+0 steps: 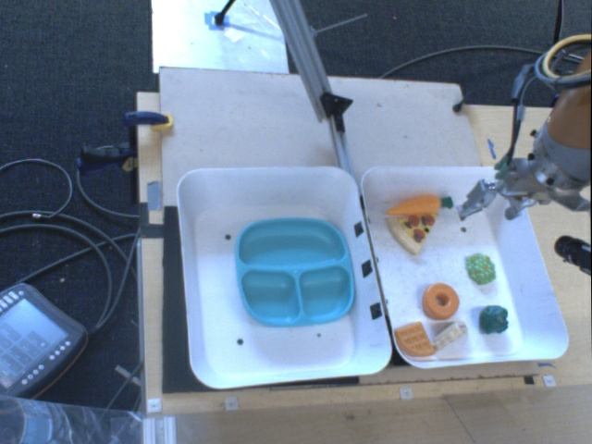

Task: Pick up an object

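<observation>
The right bin (532, 248) holds several toy foods: a carrot (421, 204) and a pizza slice (413, 230) at its far left, a light green knobbly ball (479, 268), an orange donut (440, 301), a dark green broccoli piece (493, 318), an orange waffle-like piece (414, 339) and a beige bit (450, 333). My gripper (492, 202) hangs over the far part of that bin, just right of the carrot. It is open, its fingers spread with nothing between them.
The left bin (208, 248) holds a blue divided plate (296, 271). A grey pole (305, 49) slants down to the gap between the bins. Cables and a teach pendant (32, 336) lie on the floor at left.
</observation>
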